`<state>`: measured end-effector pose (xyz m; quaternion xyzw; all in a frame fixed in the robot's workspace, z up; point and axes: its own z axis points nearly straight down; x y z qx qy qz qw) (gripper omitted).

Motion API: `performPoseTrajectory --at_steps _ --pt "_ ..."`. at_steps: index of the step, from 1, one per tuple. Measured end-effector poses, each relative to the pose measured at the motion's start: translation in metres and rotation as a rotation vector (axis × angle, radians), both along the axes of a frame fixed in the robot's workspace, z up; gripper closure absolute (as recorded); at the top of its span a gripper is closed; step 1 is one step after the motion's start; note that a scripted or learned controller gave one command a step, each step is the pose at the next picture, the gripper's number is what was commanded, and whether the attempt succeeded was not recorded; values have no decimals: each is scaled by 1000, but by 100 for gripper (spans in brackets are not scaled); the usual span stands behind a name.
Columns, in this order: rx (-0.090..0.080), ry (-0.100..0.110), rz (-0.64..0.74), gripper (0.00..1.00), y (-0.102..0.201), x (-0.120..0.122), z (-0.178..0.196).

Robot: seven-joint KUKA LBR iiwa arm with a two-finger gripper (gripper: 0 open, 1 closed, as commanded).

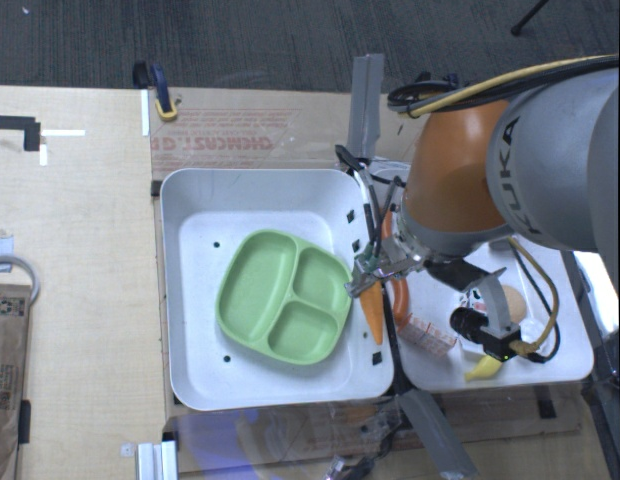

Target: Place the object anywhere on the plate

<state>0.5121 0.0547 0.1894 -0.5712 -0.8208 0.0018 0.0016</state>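
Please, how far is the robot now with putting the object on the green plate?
Done: the gripper has an orange carrot-like object hanging from it, lifted over the wall between the two bins. In hand: the carry toward the green plate, which lies in the left bin; the object is just beside the plate's right edge, not over it. Left: moving it above a compartment and setting it down. No object lies on the plate yet.

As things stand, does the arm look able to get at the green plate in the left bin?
Probably yes. The green plate lies flat in the left bin with nothing on it or over it, and the pincer is already at the divider beside the plate's right edge.
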Motion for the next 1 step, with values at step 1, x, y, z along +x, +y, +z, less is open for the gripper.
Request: performPoseTrajectory --at_steps 1 --pt "0 0 0 0 0 0 0"
